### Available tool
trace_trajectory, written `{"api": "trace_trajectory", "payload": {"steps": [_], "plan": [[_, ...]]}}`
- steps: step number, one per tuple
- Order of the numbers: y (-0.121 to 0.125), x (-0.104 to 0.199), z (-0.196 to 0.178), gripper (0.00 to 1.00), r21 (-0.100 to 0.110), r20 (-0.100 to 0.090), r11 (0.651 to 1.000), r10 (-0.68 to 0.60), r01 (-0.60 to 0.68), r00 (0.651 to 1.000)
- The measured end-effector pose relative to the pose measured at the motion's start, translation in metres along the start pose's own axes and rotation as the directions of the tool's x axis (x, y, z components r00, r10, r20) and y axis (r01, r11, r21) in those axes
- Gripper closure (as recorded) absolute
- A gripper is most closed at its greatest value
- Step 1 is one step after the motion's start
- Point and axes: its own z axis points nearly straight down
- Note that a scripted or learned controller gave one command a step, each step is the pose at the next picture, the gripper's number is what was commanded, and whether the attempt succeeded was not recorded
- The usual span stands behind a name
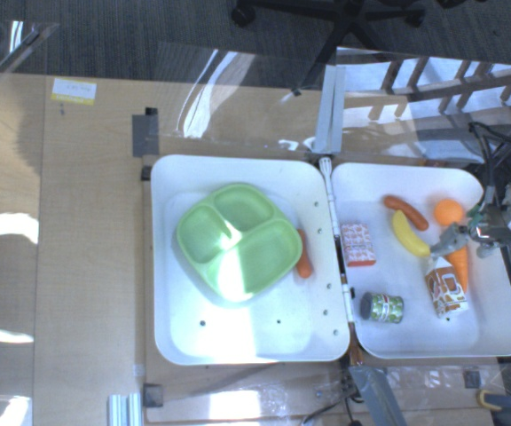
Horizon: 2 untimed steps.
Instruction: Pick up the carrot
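Note:
The carrot (459,264), a short orange stub, lies in the right bin (495,340) against the top of a small orange-and-white carton (446,293). My gripper (469,236) hangs at the bin's right side, directly over the carrot's upper end. It looks open, with one grey finger (450,239) reaching left of the carrot. Nothing is held between the fingers, and the carrot's far end is hidden beneath the gripper.
The right bin also holds a banana (409,234), a sausage (404,211), an orange (449,211), a green can (382,307) and a small packet (357,243). In the left bin (238,344), a green divided plate (238,240) has an orange-red piece (303,263) at its right edge.

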Motion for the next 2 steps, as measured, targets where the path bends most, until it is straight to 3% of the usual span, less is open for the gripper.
{"api": "trace_trajectory", "payload": {"steps": [1, 2], "plan": [[0.017, -0.012, 0.100, 0.00, -0.005, 0.003, 0.991, -0.132, 0.132, 0.991], [0.068, -0.010, 0.109, 0.00, -0.007, 0.000, 0.993, -0.115, 0.115, 0.993]]}}
